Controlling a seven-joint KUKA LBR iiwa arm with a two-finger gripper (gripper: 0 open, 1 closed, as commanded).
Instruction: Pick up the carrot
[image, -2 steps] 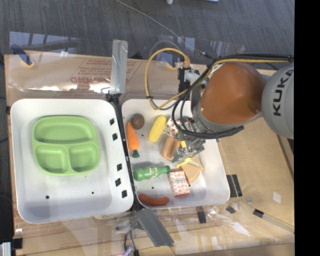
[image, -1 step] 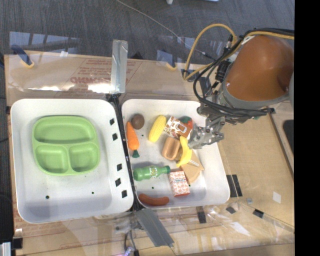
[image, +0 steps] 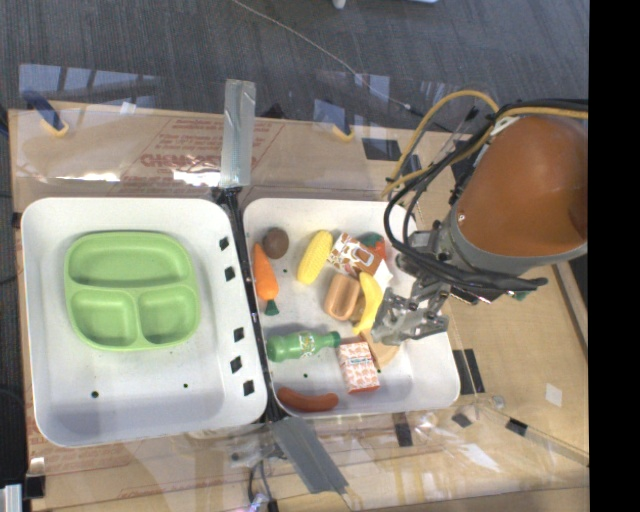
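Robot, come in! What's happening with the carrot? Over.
Hand low over the right bin, near the banana. Carrot lying by that bin's left wall, untouched. Corn and hot dog bun lie between them.

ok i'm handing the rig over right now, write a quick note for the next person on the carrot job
Gripper: low over the right side of the right bin, above the banana; can't tell whether it is open or shut, nothing seen held.
Carrot: lying at the left edge of the right bin, beside the divider, below the brown round fruit and left of the corn.
Done: nothing yet, carrot not picked.
Left: move the gripper across the bin to the carrot, grasp it, lift it.
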